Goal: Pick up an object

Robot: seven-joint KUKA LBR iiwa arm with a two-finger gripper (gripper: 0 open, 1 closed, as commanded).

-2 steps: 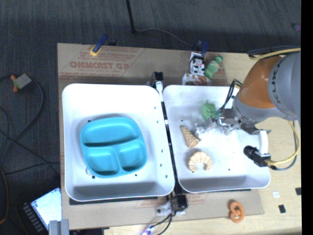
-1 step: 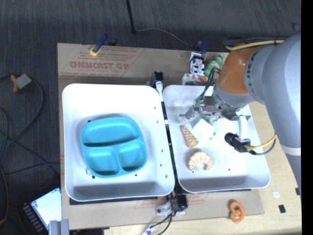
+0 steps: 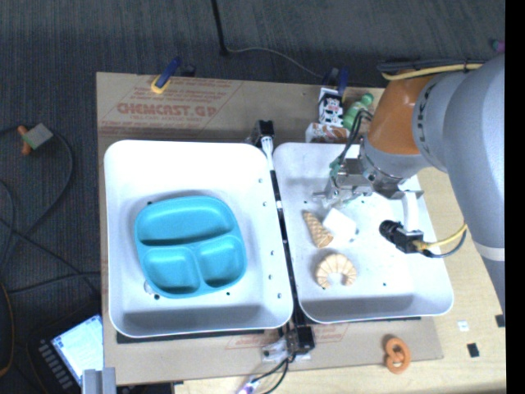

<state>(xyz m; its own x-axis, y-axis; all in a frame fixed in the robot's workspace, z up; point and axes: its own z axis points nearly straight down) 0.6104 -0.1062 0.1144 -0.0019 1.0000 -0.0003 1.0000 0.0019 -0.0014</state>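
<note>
My gripper point(image 3: 338, 190) reaches down into the right bin point(image 3: 426, 298), near its back left part. Just below it lies a small white block point(image 3: 342, 223), close to the gripper or touching it. A tan ridged cone-shaped piece point(image 3: 317, 227) rests beside the block on its left. Nearer the front sits a tan croissant-shaped object point(image 3: 336, 269). The grey arm with its orange band point(image 3: 394, 125) comes in from the right above the bin's back edge. Nothing is seen lifted off the bin floor.
The left bin point(image 3: 123, 171) holds a blue divided tray point(image 3: 190, 243). A black connector with a yellow cable point(image 3: 402, 235) hangs over the right bin. An orange ring point(image 3: 397, 353) lies on the bench in front. Small items point(image 3: 332, 109) stand behind the bins.
</note>
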